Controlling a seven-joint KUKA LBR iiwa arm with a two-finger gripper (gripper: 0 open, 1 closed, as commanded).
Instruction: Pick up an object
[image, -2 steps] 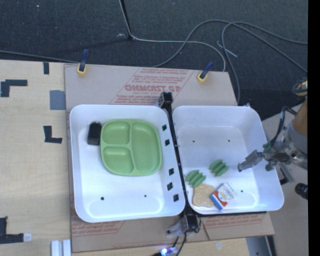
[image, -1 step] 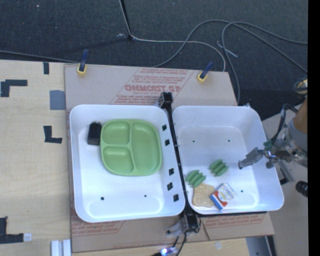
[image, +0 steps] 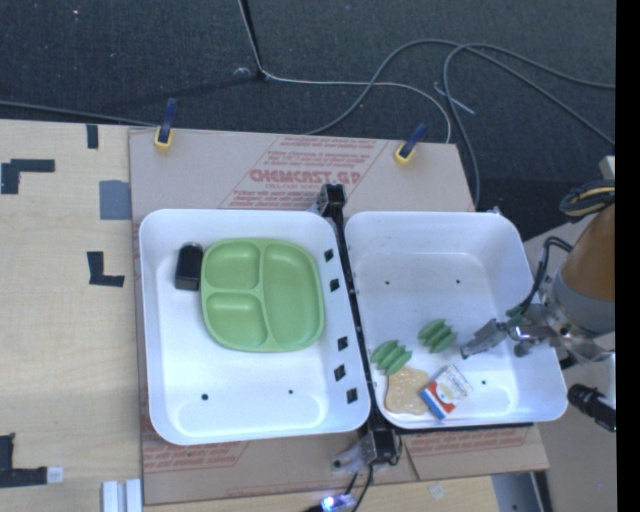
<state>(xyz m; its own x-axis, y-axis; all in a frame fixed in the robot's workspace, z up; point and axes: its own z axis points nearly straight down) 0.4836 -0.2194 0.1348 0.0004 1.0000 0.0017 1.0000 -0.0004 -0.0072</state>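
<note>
**Arm at the right bin's edge, small items loose inside**

Nearest the camera, at the bottom of the view, a clamp with trailing wires (image: 368, 455) grips the front edge where the two bins meet. From there, largest first: the surface (image: 60, 290) is pale wood with black tape marks, and a sheet of brown cardboard (image: 300, 165) with red print lies on it under both bins, pinned at the far edge by two blue-and-yellow clips.

The left bin (image: 170, 400) and the right bin (image: 470, 245) sit touching along a black divider strip. Taking that divider as the landmark: a green sectioned plate (image: 263, 295) lies flat just left of it, and a small black block (image: 189, 267) rests against the plate's far-left rim.

The arm (image: 590, 275) reaches over the right bin's right wall, well away from the divider. Its pincer (image: 478, 342) hangs over the bin floor, pointing toward the divider; I cannot tell how its fingers stand, and nothing is seen between them.

Just right of the divider lie a green ridged piece (image: 390, 353) and, touching it on the near side, a tan flat piece (image: 405, 390). A second green piece (image: 436, 334) sits farther right, close to the pincer tip. A small red, white and blue packet (image: 445, 390) lies beside the tan piece.
</note>
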